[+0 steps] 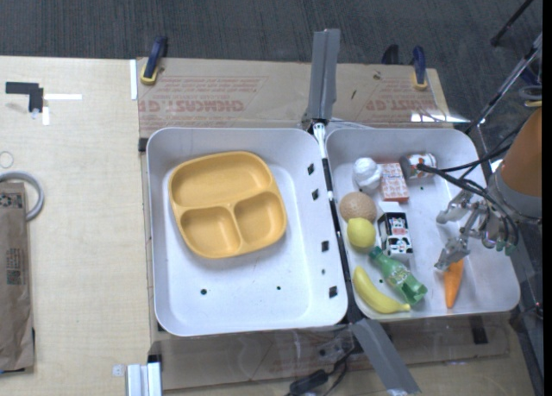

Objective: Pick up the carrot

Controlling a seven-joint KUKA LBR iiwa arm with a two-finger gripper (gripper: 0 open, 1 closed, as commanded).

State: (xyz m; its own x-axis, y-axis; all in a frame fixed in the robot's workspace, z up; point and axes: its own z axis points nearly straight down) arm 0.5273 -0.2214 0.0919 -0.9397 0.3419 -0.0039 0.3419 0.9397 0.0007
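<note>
- The carrot [453, 284] lies near the right bin's [496, 304] front edge, beside a green bottle [398, 272] and banana [378, 292]
- The gripper [454, 252] hovers at its top end, fingers parted, holding nothing
- It looks light, stiff and smooth; the thick upper half would suit a grasp

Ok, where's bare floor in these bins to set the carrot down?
Left bin: bare floor below and right of the yellow plate. Right bin: a small patch between the black-and-white carton and the pincer. Crowded down the right bin's left side, from lemon to banana.
</note>
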